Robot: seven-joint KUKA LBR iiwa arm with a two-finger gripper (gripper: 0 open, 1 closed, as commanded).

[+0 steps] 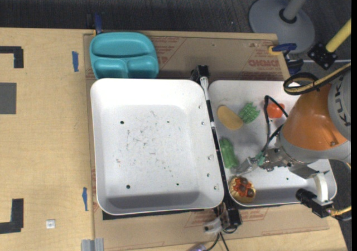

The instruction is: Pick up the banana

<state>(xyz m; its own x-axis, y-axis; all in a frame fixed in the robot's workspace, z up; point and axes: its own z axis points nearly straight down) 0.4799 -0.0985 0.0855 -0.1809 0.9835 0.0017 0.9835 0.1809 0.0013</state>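
Banana: the yellow piece [230,117] lies on the floor of the right bin [290,193], near its upper left corner, just beside a bushy green toy [249,112].
Gripper: the gripper [260,160] hangs low over the middle of the right bin, under the orange band of the arm [312,127].
Fingers: too small and too shadowed under the wrist to judge; I cannot tell whether they are apart or together.
Banana against gripper: up and to the left of it, apart, nothing touching.
Other things: a long green toy [227,152] lies left of the gripper; a red and yellow toy [243,187] sits below it.
Progress: the banana rests in the bin, not lifted; the reach, the grasp and the lift all appear left to do.
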